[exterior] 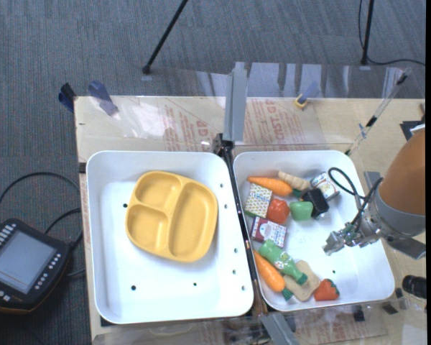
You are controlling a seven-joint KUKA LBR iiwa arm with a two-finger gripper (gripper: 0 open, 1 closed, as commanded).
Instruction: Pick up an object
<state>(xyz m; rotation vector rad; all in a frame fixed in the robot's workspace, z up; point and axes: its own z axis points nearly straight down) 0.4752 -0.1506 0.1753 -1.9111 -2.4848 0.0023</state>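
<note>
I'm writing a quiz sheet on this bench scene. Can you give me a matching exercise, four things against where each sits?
Things:
1. yellow three-compartment plastic plate
2. red toy strawberry
3. metal two-finger gripper
4. long orange toy carrot

Places:
A. right bin, top, near the divider
B. left bin
C. right bin, bottom right corner
D. over the right bin's bare right side

Pairs: 1-B, 2-C, 3-D, 4-A

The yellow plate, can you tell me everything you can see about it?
The yellow plate looks like smooth plastic, with rounded corners and a raised rim. It is split into three compartments: two smaller ones on the left and one long one on the right. It lies flat and right side up, turned a little askew, in the middle of the left white bin. It rests on the bin floor and touches nothing else. Nothing is in its compartments.
</note>
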